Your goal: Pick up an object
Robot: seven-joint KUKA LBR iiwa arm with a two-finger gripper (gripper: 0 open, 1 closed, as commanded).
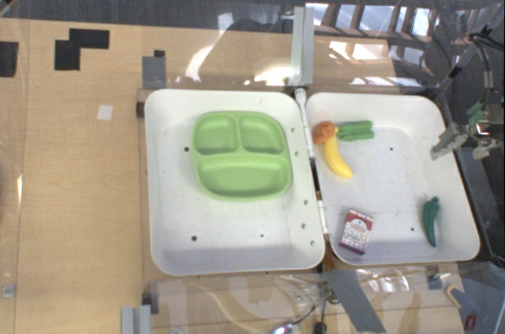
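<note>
parked at the right rim of the right bin (394, 105), gripper (451, 143) above the bin's edge; cannot tell from this view how it is set. nothing seen held. nearest candidate: dark green pepper (431, 220), lying toward the camera from the gripper, close to the same right wall, long axis running roughly front to back. farther left: banana (338, 159) angled beside an orange fruit (323, 133) and green beans (356, 131); small red box (357, 232) near the front. green tray (241, 155) in the left bin (170, 190).
</note>
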